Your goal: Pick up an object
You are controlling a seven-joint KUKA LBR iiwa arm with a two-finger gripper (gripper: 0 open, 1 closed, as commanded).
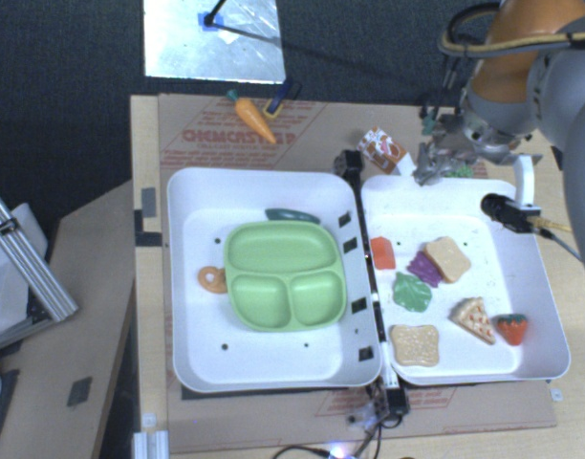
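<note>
Gripper (444, 163) sits at the right bin's (541, 285) far rim; something green shows at its tips, grip state unclear. Toy foods lie inside that bin: bread (449, 258), pizza (474, 319), toast (414, 344). Risk: the tips clip the rim or close on nothing.

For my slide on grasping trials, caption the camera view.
KUKA arm's gripper poised over right bin's far edge; toy foods below, green tray in left bin.
</note>
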